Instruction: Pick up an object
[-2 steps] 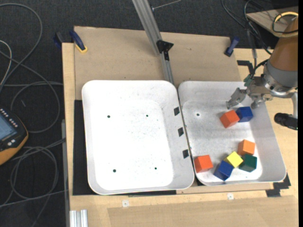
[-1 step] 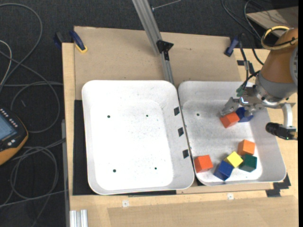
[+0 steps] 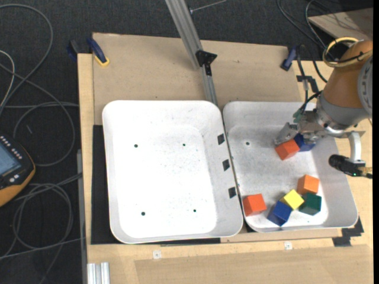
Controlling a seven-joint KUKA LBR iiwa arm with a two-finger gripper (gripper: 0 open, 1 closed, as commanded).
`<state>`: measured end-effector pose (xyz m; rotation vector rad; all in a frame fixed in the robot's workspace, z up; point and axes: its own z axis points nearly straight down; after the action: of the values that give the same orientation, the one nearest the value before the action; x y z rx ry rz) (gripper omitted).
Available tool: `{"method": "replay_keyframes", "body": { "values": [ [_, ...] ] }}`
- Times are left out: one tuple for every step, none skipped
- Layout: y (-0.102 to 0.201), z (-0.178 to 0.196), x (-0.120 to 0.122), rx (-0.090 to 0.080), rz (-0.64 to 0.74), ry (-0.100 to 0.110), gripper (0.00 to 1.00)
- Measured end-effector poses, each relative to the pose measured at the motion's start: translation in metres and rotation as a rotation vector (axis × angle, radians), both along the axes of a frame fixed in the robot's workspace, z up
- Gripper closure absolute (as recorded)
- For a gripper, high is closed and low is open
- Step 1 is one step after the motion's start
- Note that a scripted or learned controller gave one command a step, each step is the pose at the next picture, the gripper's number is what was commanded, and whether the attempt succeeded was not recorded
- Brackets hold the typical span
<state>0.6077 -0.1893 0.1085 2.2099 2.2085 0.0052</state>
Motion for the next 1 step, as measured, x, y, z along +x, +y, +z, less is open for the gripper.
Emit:
{"method": "replay_keyframes", "body": {
  "values": [
    [0.0035,0.0139,0.0033,0.006,0.003,-0.008,1.0]
  ]
}}
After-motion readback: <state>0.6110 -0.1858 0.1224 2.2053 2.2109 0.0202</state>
